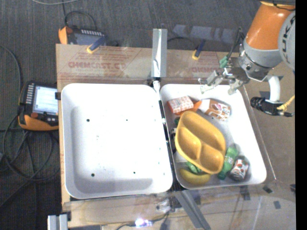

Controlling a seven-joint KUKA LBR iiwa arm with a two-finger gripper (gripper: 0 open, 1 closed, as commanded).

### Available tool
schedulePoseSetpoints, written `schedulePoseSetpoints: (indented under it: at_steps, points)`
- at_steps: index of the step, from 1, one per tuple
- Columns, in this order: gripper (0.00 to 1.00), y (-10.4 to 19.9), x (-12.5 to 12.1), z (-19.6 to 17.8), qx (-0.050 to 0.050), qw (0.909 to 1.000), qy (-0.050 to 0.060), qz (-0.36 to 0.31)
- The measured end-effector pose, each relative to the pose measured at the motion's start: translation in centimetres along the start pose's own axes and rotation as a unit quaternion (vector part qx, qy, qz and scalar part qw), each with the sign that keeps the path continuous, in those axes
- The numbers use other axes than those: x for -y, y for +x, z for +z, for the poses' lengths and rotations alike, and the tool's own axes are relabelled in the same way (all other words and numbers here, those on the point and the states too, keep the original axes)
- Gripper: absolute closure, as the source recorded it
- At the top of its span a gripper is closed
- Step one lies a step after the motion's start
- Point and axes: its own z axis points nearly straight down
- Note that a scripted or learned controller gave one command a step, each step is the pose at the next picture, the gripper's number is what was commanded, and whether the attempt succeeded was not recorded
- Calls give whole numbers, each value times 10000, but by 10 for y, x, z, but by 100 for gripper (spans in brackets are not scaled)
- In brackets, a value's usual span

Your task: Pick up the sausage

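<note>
**Gripper hovering over the right bin's far edge**

The gripper is hanging above the far rim of the right bin, its fingers spread apart and holding nothing. Just below it, a patterned packet and a small orange-and-white box are lying beside a yellow divided tray (tilted over a banana). No sausage can be told apart in the pile. The left bin is sitting alongside.

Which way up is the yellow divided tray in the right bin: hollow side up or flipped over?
Hollow side up. The yellow divided tray shows both compartments and their dividing ridge, and it rests tilted on other items in the right bin.
</note>
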Motion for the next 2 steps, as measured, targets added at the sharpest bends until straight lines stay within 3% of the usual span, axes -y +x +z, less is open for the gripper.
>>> schedulePoseSetpoints:
  at_steps: [1,2]
  points:
    - [0,21,-30,157,3,9992,-12,-399]
    - [0,10,-41,170,2,9994,-44,-349]
